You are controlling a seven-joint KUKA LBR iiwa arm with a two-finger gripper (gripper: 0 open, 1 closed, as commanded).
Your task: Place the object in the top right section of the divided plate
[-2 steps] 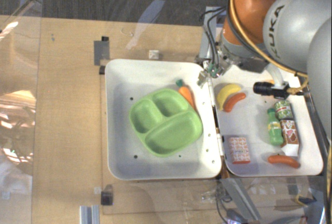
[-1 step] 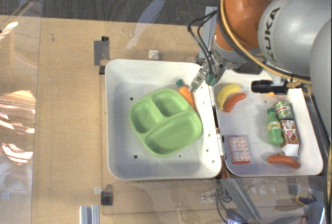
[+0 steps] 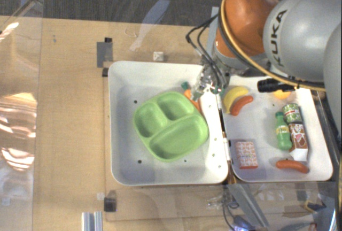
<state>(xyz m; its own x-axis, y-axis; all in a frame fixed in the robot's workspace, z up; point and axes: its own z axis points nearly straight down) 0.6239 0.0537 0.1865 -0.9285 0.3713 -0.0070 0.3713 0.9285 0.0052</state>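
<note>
The gripper (image 3: 204,87) hangs low over the seam between the two bins, at the back corner of the left bin (image 3: 122,117). Right under its tip sits a small orange object (image 3: 191,95) with a bit of teal at one end, a toy carrot by the look of it, lying just beside the back rim of the green divided plate (image 3: 171,125). From where I stand I cannot tell how the tool is set or whether it has any hold on the orange piece; the metal parts and cables crowd that spot.

The orange piece looks like hollow moulded plastic: light, stiff, smooth and a little slippery, not something that would break. I would take it across its narrow middle, since a grip near a tapering end would likely squeeze it out sideways.

The plate lies at a tilt in the left bin, its two small sections toward the back and the large one toward the front. The target section is very near the orange piece, so the carry would be short.

Beyond that, the right bin (image 3: 320,166) holds a banana (image 3: 233,95), a sausage (image 3: 241,105), a green bottle (image 3: 281,135) and a few other small toys, well apart from the work.
</note>
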